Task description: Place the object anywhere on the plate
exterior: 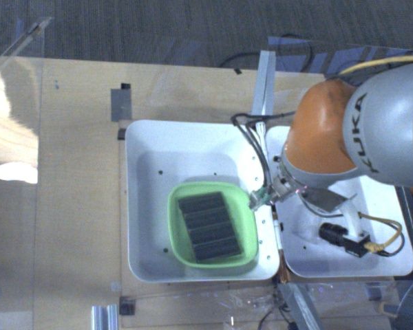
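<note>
where hand [260,198] nears plate [173,220] rim — grip cannot tell | dark slab [208,227] on plate

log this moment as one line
plate: green, in left bin | block: dark, ridged, lying on plate | hand: at plate's right rim | arm: above right bin

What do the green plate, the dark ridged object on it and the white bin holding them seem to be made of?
Green plate: probably plastic, smooth, slightly glossy; even bright colour, rounded moulded rim.
Dark ridged object: perhaps rubber or matt plastic; dull surface, no shine.
White bin: likely plastic, smooth; rounded corners, soft sheen.
</note>
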{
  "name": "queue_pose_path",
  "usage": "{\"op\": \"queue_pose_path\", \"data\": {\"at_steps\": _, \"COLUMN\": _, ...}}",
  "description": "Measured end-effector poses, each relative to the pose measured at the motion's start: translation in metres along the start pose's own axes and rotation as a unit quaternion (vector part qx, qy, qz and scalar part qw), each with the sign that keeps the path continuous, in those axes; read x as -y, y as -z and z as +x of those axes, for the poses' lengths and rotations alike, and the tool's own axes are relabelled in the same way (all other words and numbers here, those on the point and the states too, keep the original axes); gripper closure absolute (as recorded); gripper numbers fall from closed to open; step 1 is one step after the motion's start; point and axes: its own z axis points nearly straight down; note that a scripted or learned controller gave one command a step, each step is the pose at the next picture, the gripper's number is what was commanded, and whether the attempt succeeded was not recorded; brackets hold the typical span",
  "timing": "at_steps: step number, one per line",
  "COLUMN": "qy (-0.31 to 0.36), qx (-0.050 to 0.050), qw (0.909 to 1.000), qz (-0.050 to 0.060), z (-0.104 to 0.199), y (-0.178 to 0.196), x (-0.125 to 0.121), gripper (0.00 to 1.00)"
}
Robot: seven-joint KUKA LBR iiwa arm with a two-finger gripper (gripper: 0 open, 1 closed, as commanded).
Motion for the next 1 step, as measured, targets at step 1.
{"op": "queue_pose_path", "data": {"at_steps": 1, "qy": 0.000, "qx": 0.000, "qw": 1.0000, "qz": 0.000, "z": -0.0002, "y": 0.0000, "x": 0.0001, "gripper": 0.00}}
